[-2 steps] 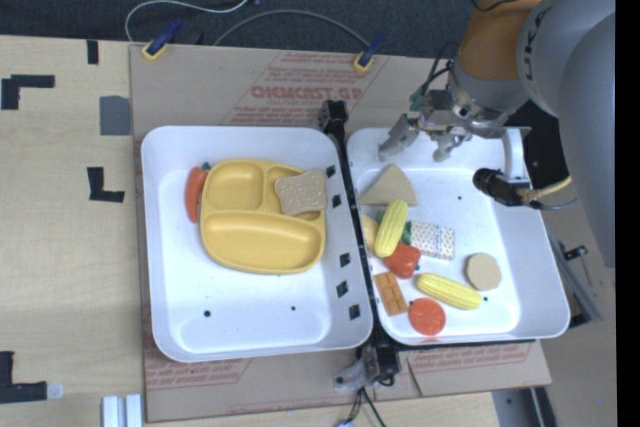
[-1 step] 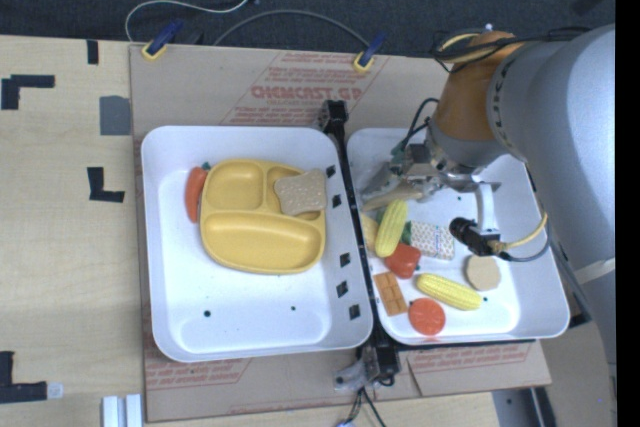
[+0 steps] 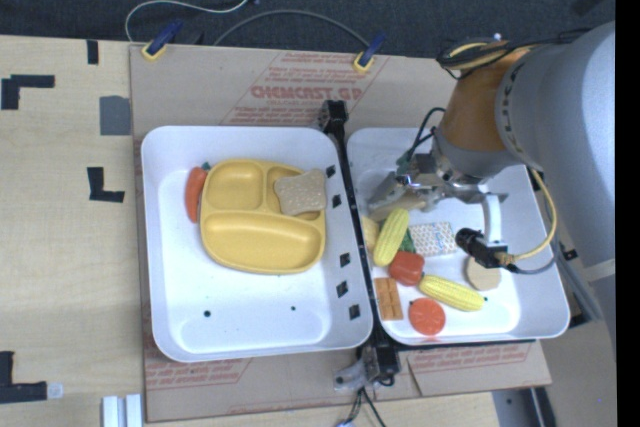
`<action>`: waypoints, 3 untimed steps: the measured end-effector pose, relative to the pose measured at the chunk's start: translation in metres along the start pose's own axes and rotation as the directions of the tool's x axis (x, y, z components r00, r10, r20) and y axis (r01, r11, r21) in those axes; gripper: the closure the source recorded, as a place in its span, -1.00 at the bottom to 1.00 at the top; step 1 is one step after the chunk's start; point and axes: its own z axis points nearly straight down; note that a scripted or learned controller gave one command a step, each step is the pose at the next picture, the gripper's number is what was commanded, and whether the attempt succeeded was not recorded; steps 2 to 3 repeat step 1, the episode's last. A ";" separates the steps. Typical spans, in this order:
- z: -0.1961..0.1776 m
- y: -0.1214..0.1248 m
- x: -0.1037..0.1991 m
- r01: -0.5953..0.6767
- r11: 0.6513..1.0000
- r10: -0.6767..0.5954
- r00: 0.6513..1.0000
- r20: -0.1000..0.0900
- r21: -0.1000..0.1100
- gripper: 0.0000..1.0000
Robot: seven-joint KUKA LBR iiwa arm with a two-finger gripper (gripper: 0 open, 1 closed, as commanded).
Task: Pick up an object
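The right bin [image 3: 535,310] holds several toy foods. A yellow corn cob [image 3: 392,233] lies tilted near its left wall, with a second corn cob [image 3: 452,293] lower down. A red tomato [image 3: 406,267], a red-orange round piece [image 3: 427,316], an orange wafer [image 3: 388,298], a white dotted cracker [image 3: 432,238] and a tan disc [image 3: 484,276] lie around them. My gripper [image 3: 398,194] hangs low in this bin, just above the upper end of the tilted corn cob. Nothing is visibly held in it.
The left bin [image 3: 250,325] holds a yellow divided plate [image 3: 262,220] with a bread slice [image 3: 301,192] on it, and an orange carrot [image 3: 194,193] beside the plate. A black divider [image 3: 345,215] runs between the bins. The arm's grey body [image 3: 560,135] overhangs the right bin's far right.
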 end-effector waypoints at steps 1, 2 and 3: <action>-0.019 0.007 0.001 0.000 1.000 0.000 1.000 -0.002 -0.018 1.00; -0.019 0.007 0.001 0.000 1.000 0.000 1.000 -0.002 -0.018 1.00; -0.019 0.007 0.001 0.000 1.000 0.000 1.000 -0.002 -0.018 1.00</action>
